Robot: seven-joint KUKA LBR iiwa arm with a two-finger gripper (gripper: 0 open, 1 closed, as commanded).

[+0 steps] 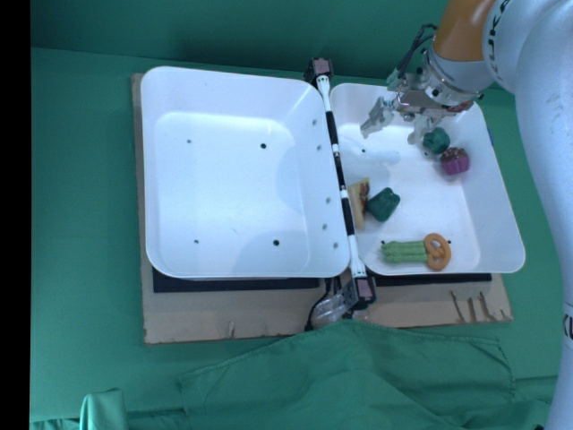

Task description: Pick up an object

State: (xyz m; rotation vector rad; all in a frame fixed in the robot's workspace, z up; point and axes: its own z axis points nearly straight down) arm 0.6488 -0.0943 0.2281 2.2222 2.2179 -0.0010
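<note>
Gripper (398,122) hovering spread open, gripping nothing.
Small green piece (437,140) lying just beside its right finger; purple pepper (455,161) sitting beyond.

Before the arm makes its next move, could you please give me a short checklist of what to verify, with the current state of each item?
1. Tool is over the right bin, where the objects lie: ok.
2. Tool fingers spread apart: ok.
3. Nothing sits between the fingers, so no object is held: ok.
4. A target lies close by: the small green piece and the purple piece sit just beside the tool: ok.
5. Tool centred over one target: not ok, it hangs over bare bin floor.
6. Height above the bin floor: cannot tell.
</note>
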